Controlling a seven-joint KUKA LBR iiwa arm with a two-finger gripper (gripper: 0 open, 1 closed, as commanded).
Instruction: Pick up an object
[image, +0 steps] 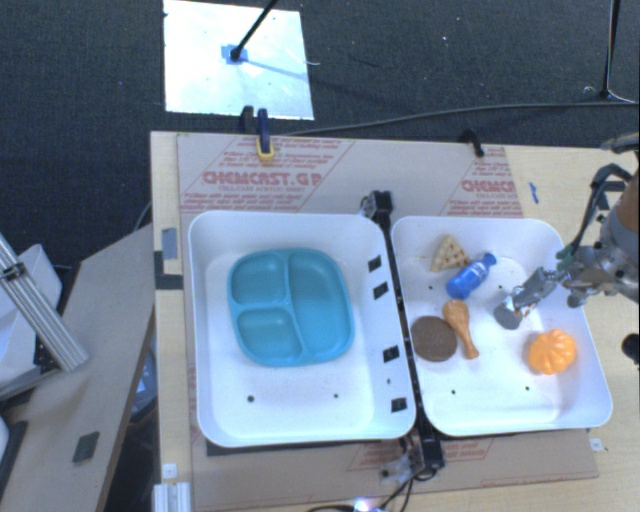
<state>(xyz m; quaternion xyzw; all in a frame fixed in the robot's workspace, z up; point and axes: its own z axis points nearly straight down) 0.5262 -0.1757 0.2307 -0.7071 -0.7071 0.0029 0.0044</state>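
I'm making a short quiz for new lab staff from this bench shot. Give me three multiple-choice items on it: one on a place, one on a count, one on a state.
1. Where is the blue plate?
A. In the left bin
B. In the right bin
C. On the floor

2. How many things lie in the right bin?
A. Two
B. Five
C. Eight

3. How does the blue bottle sit?
A. Standing upright
B. Lying on its side
C. Held in the gripper

Key: 1 A, the plate lies flat in the left bin. 2 B, there are the waffle wedge, bottle, brown disc, drumstick and pumpkin. 3 B, the bottle lies on the bin floor, left of the gripper.
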